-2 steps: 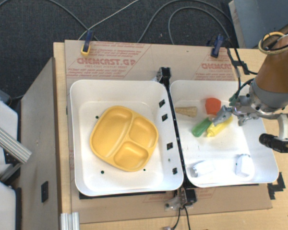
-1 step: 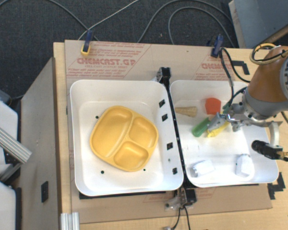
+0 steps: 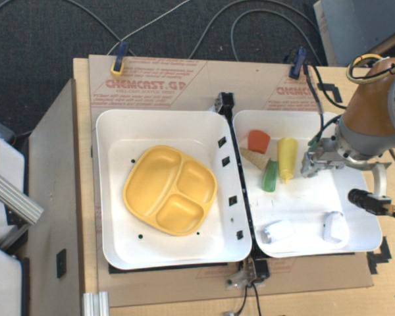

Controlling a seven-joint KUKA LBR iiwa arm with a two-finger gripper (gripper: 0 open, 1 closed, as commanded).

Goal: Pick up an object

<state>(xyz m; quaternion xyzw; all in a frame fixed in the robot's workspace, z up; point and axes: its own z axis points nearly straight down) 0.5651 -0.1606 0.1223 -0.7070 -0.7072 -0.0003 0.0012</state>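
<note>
In the right bin (image 3: 316,196) lie a red block (image 3: 259,140), a tan wedge (image 3: 253,157), a green bottle-shaped piece (image 3: 270,175) and a yellow bottle (image 3: 288,157), clustered at the far left of that bin. Two clear or white items rest near its front: one (image 3: 276,230) at the front left, another (image 3: 334,226) at the front right. My gripper (image 3: 311,162) hangs just right of the yellow bottle, low over the bin floor, with nothing visible between its fingers.
The left bin (image 3: 112,176) holds a yellow divided tray (image 3: 170,189). A black divider (image 3: 232,170) runs between the bins. The arm's orange band (image 3: 372,104) and a black fitting (image 3: 368,201) overhang the right bin's right side. Cables lie beyond the bench.
</note>
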